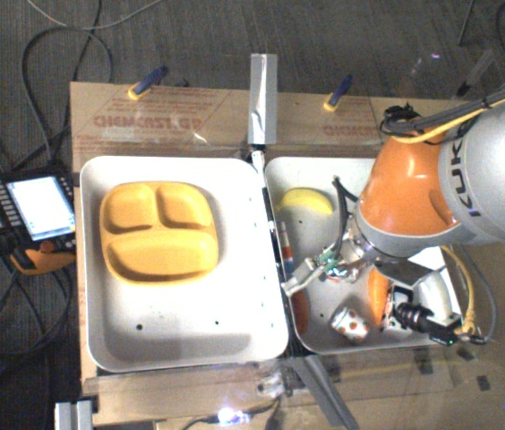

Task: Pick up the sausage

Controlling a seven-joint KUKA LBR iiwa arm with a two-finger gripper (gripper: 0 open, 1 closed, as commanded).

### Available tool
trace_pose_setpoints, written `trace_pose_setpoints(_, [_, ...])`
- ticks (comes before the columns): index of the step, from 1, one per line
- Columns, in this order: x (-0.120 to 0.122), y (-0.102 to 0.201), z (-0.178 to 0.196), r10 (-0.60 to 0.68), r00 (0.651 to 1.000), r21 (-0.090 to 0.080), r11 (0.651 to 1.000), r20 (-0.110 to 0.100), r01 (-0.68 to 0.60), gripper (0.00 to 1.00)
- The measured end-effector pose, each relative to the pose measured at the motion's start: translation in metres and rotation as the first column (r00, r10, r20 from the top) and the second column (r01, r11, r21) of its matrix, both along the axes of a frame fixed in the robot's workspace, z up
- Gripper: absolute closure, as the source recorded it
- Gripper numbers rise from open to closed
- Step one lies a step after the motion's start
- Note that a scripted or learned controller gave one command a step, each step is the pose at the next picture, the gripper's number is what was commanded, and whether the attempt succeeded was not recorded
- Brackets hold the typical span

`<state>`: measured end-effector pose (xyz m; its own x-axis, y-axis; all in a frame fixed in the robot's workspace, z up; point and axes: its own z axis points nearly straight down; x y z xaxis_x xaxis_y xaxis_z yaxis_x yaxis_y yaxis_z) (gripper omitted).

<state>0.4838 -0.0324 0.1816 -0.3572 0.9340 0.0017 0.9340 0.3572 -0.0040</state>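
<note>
Sausage [300, 309]: I take it to be the dark reddish-brown piece lying along the left wall of the right bin [373, 348], near the front corner, mostly shadowed, so I'm not fully sure of the ID. Just beside it toward the middle sits a small red-and-white object [349, 324], and an orange carrot-like piece [377, 296] is upright-ish past that, under the arm. A yellow-green round fruit [305, 202] sits at the back of the same bin, well apart. The gripper [342, 262] hangs over the bin's middle, wrist bulk covering it; I cannot tell how the tool stands. The left bin [109, 348] holds a yellow divided tray [159, 230], not involved.

Risks as I judge them: the sausage hugs the wall, so a descent could hit the rim or pinch only one side. The nearby carrot could get grabbed instead. Loose cables could snag.
</note>
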Motion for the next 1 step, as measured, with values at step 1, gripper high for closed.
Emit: trace_pose_setpoints(1, [0.0626, 0.0104, -0.0001, -0.204, 0.979, -0.001, 0.979, 0.001, 0.204, 0.0])
